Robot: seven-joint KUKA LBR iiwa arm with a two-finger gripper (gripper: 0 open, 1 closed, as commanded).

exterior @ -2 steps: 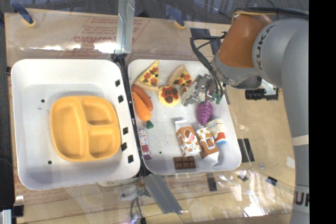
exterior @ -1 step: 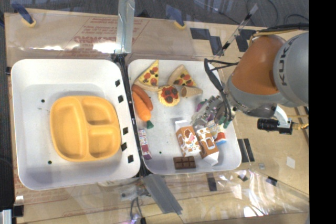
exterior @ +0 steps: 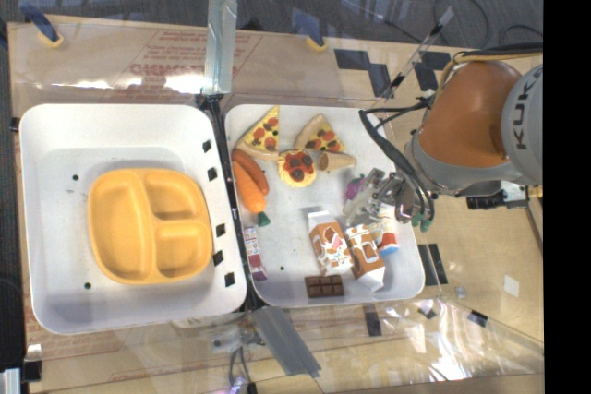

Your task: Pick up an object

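Note:
The right bin holds toy food. Two pizza slices lie at its far side with a small round pizza between them. An orange carrot and a sausage lie along the left wall. Two small cartons and a chocolate bar sit near the front. A small purple piece lies mid-right. My gripper hangs low over the bin's right side, just right of the purple piece and above the cartons. I see nothing clearly held in it.
The left bin holds a yellow divided plate. A raised wall with black clips separates the bins. The arm's orange band and cables hang over the right bin's right rim.

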